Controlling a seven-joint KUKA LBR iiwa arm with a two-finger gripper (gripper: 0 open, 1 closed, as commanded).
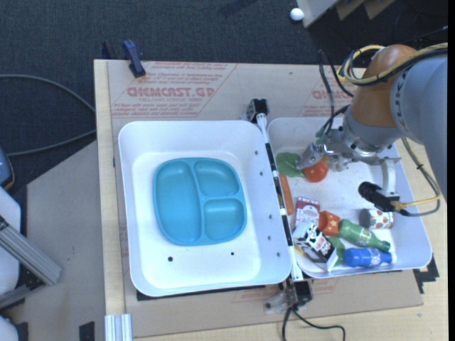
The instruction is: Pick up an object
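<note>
Crowding the claw (321, 156): red tomato (316, 170), green leaf (288, 163).

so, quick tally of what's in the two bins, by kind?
Left bin:
Blue divided tray: 1

Right bin:
Bottles: 2 (green bottle, blue bottle)
Small cartons: 2 (red carton, black-and-white carton)
Other items, cluttered and hard to separate: roughly 5

Total: about 10

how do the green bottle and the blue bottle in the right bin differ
The green bottle is green with a pale cap end; the blue bottle is blue with a yellow patch. The green one lies slanted, farther from the bin's near wall; the blue one lies almost level, right along it. Both lie on their sides, close together.
</note>
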